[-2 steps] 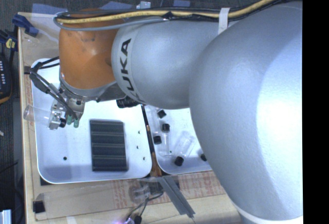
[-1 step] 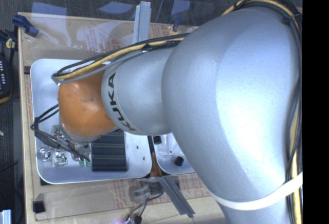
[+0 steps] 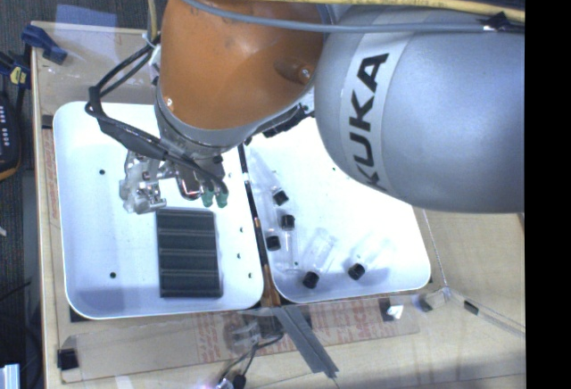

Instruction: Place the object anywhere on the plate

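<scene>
A dark ribbed rectangular plate (image 3: 189, 253) lies flat in the left bin (image 3: 89, 227), towards its front. My gripper (image 3: 171, 185) hangs just behind the plate's far edge, low over the bin floor, under the orange wrist band. Its metal parts and cables crowd together, and I cannot make out anything held in it. Several small clear objects with black caps (image 3: 310, 264) lie scattered in the right bin (image 3: 401, 262).
The big grey arm covers the back of both bins. The rims of the two bins meet in a ridge (image 3: 259, 244) between them. Loose cables (image 3: 120, 84) hang at the wrist's left. Tools (image 3: 13, 111) lie past the bench's left edge.
</scene>
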Action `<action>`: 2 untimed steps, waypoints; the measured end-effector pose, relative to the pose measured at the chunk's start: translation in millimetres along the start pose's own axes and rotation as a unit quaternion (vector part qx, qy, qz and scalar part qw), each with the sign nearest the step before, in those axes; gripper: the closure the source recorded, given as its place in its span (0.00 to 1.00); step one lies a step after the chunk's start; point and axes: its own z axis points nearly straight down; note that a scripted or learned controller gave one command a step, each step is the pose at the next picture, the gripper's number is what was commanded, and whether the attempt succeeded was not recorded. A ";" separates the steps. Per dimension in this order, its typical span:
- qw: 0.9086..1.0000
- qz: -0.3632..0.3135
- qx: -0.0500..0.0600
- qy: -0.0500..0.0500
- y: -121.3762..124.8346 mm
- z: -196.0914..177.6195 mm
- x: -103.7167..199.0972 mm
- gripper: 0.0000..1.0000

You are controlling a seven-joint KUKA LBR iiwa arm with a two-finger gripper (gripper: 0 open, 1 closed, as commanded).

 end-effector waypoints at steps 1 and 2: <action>1.000 0.021 0.001 0.005 22.8 162.5 0.6 1.00; 0.999 0.036 0.000 0.001 22.7 -1.9 -7.4 1.00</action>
